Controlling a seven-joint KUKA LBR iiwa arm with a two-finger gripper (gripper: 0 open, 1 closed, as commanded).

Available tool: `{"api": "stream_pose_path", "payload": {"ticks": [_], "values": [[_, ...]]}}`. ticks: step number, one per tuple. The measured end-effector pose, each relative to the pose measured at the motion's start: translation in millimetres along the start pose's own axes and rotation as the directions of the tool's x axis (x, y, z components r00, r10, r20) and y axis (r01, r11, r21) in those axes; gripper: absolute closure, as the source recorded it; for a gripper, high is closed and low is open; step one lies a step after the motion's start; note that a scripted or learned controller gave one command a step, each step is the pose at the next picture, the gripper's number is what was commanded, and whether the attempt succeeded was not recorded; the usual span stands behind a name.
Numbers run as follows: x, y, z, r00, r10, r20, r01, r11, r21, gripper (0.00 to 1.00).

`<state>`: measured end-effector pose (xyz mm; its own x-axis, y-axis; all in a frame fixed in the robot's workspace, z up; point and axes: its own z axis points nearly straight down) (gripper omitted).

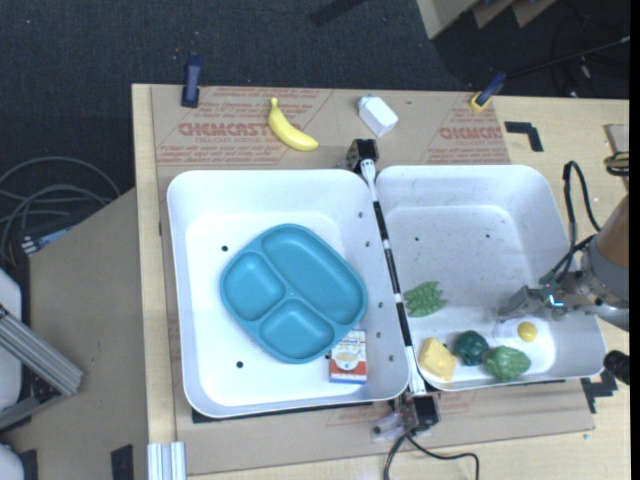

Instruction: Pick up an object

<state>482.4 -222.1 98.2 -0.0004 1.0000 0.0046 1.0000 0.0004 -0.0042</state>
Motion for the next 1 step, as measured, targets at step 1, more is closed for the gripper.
{"api": "stream_pose_path", "payload": {"ticks": [1], "values": [[-0.9,0.8,-10.4,1.000,0.001,0.004,-0.001,1.000,-0.004,1.00]]}}
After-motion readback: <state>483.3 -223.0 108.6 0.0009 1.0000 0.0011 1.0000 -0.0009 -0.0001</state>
